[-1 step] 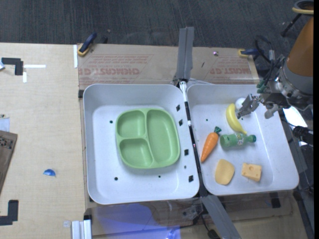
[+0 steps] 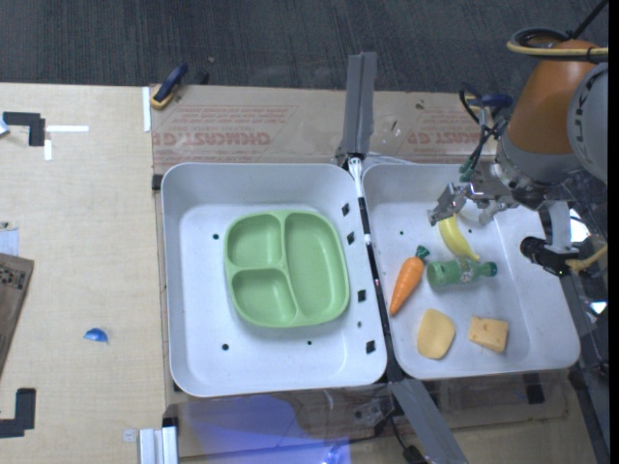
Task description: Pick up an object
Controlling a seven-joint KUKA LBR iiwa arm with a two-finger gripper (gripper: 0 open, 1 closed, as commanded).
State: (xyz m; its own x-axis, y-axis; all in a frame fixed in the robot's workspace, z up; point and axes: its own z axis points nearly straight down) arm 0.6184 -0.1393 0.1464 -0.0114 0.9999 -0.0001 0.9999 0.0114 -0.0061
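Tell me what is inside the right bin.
The right bin holds a banana, a green bottle, a carrot and two yellow pieces. The hand covers the banana's top end.

Red mirrored lettering on cardboard sheet (image 2: 290,124) behind bins, not clearly legible

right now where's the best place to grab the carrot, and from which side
Probably mid-body on the carrot, coming straight down from above. It lies flat and slanted in the right bin, green top toward the bottle, so the fingers should close across its width, away from the thin tip.
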